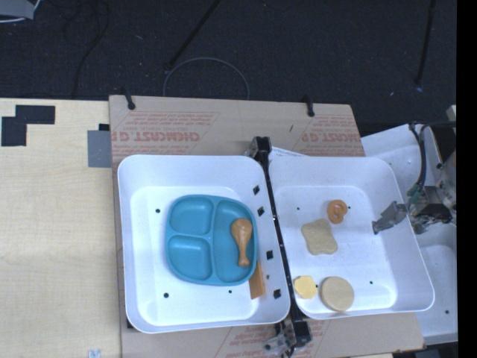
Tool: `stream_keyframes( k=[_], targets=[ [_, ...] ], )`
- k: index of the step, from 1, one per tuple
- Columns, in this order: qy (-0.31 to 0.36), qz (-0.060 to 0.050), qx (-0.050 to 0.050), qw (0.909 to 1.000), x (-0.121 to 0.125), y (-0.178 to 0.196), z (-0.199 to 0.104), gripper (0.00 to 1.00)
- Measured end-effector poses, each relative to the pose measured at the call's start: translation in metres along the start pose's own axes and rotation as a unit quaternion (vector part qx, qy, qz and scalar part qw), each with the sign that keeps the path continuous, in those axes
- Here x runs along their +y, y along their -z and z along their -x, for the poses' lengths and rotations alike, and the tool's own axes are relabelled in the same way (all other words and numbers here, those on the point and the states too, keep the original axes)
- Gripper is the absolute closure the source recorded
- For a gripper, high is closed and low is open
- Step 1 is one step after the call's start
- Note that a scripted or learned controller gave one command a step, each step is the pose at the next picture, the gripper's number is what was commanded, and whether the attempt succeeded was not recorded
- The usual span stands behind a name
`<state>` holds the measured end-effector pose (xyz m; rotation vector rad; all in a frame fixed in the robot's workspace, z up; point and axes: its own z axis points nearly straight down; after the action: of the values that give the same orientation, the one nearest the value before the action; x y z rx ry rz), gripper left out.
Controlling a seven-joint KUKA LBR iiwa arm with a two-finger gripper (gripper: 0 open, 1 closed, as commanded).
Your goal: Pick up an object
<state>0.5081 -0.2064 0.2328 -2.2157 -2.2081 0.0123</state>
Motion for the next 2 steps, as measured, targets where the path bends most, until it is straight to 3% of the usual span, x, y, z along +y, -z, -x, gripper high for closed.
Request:
stream_keyframes(
  k=[1,2],
  targets=[
    [0.002,0.006,-0.001,1.0,0.002,0.007,0.0,0.0],
    [0.002,0.004,-0.001,1.0,0.008,-0.049,-0.009,0.0]
  ],
)
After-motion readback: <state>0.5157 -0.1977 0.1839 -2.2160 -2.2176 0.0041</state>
